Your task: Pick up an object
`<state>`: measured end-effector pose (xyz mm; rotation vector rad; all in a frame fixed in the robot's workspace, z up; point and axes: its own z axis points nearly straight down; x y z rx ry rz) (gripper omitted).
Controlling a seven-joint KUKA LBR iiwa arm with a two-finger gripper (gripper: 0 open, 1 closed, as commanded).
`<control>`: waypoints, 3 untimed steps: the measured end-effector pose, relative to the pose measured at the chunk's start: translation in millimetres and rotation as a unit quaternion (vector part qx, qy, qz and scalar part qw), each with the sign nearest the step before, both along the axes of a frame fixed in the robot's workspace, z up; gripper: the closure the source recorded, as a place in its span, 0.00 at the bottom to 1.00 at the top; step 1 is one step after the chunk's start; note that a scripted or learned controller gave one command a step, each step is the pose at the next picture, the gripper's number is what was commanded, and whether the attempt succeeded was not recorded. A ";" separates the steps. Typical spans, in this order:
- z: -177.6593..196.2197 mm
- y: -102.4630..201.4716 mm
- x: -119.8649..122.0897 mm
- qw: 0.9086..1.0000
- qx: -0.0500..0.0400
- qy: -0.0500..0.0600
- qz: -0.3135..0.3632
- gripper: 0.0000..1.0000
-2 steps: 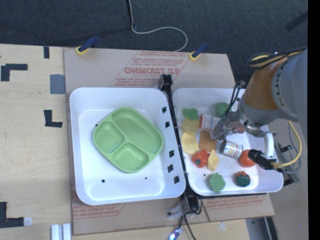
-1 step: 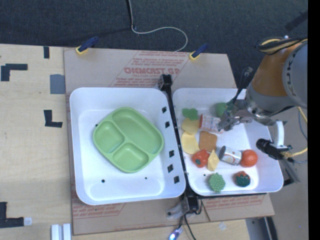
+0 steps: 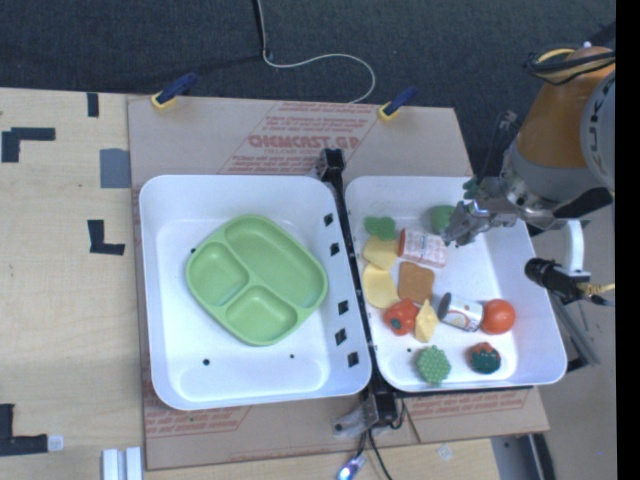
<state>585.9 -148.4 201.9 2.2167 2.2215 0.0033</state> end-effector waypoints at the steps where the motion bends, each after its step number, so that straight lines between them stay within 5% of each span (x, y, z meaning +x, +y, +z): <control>1: 23.9 0.6 0.7 1.000 0.000 0.001 0.000 1.00; 3: 28.9 109.3 -7.9 1.000 0.001 0.002 0.003 1.00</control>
